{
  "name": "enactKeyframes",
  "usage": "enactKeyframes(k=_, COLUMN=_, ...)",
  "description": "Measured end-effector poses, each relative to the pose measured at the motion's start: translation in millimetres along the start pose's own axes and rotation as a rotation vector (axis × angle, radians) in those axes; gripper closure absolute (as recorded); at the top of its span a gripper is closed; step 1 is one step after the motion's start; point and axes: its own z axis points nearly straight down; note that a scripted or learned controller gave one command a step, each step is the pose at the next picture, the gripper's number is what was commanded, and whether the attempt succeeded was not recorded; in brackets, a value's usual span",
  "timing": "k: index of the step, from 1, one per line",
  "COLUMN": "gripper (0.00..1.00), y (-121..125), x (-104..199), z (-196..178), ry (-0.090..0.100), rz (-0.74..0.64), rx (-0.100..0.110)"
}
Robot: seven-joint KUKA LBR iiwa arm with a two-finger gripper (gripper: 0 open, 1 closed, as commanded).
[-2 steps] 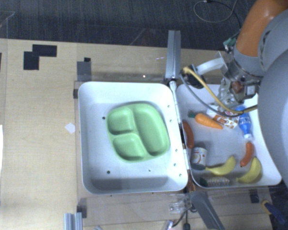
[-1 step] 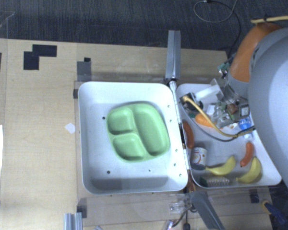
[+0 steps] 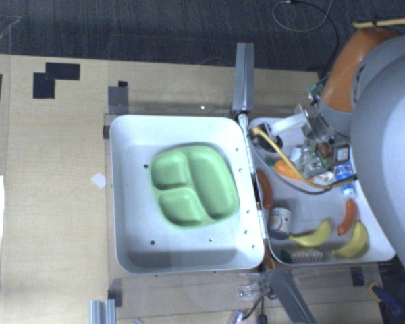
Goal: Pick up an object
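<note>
Arm enters from the right; tool [image 3: 309, 155] sits low over the upper part of the right bin [image 3: 385, 252]. Cannot tell its state amid clutter. Just beside it: orange carrot [image 3: 288, 170]. Lower in that bin: two bananas [image 3: 310, 235] [image 3: 352, 243], a small can [image 3: 279, 218], a red sausage [image 3: 350, 212]. Left bin [image 3: 125, 181] on the desk [image 3: 47, 201] carries a green divided tray [image 3: 192, 184].
</note>
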Motion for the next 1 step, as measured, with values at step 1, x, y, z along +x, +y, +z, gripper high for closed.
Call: enactKeyframes(k=1, gripper=1.0, y=-0.3, x=1.4, z=-10.7, ry=0.003, rz=-0.005, rx=0.0)
